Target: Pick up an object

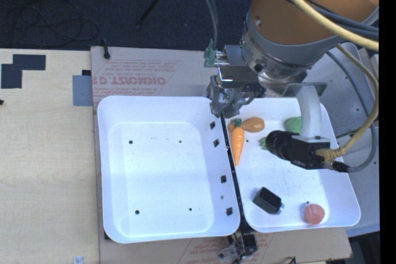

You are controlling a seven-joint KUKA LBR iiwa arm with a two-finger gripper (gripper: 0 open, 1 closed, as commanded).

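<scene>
My gripper [224, 107] hangs over the far left corner of the right bin [346, 195], just above the divider between the two bins. An orange carrot [236, 144] with a green top lies directly below it, along the bin's left wall. Beside the carrot's top is an orange-tan rounded piece [252, 125]. A green object [293, 124] sits farther right, partly hidden by the arm. Near the front of the bin lie a black block [268, 200] and a pink-red ball [314, 213]. Nothing is visibly held.
The left bin [105, 133] adjoins the right one along a shared black-clipped edge [224, 179]. A black cylindrical unit [296, 149] mounted on the arm juts over the middle of the right bin. Cardboard [148, 74] lies under both bins.
</scene>
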